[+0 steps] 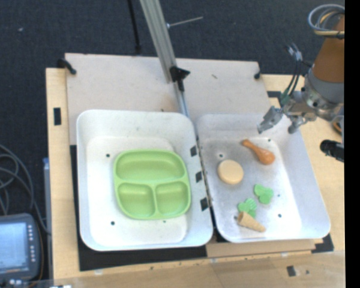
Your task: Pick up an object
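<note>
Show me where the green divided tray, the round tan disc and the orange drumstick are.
green divided tray (151, 183), camera view, on the ridge between its compartments.
round tan disc (230, 172), camera view, on the middle of its top face.
orange drumstick (260, 151), camera view, on its thick end.

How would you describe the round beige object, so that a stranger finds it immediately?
Look in the right white bin, not the one with the green tray. The round beige disc lies near that bin's left wall, below-left of the orange drumstick-shaped toy. It alone is flat, circular and pale.

Green tray, orange drumstick, tan disc, white bins.
</note>
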Controlling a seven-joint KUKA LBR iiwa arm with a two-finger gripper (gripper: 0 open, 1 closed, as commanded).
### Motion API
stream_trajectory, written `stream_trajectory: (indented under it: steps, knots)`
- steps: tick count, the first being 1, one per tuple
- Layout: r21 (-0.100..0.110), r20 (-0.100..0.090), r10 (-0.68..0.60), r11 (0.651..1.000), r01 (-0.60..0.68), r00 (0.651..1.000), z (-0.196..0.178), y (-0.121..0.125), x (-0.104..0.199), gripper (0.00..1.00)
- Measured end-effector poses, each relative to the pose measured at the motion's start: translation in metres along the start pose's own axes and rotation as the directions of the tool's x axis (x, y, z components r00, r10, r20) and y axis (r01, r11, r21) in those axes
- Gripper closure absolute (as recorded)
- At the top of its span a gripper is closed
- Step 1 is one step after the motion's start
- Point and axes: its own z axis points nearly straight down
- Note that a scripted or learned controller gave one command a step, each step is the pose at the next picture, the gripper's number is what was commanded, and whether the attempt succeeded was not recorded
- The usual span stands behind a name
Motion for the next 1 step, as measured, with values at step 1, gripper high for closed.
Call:
stream_trajectory:
  steps: [1]
  knots:
    - [0.001, 0.001, -0.001, 1.000, 0.001, 1.000, -0.0001, -0.0002, -0.0005, 0.00]
